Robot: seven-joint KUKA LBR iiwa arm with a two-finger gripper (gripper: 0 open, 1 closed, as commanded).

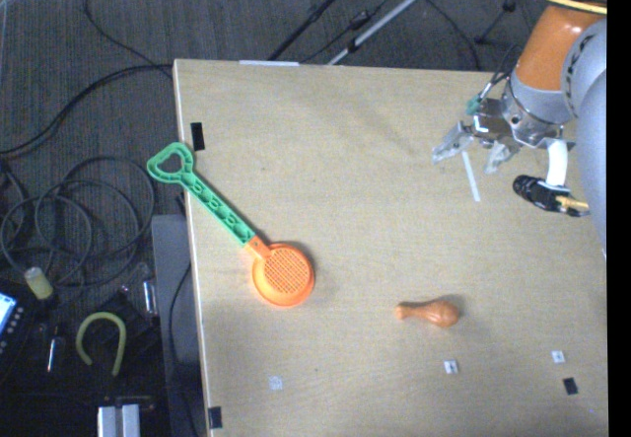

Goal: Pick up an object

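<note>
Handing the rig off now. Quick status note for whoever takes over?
Gripper: up at the board's far right, above the surface, nothing visible in it; whether it is open or shut cannot be told.
Strainer, orange head with green handle: lies at the left, handle poking past the edge.
Orange pear-shaped toy: lies near the front, right of the strainer.
Done: nothing picked.
Left: grasp and lift one object.

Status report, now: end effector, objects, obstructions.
End effector at upper right of the board, above the surface, holding nothing. Orange-and-green strainer lies left; small orange gourd-shaped piece lies lower centre. Open surface between end effector and both.
</note>
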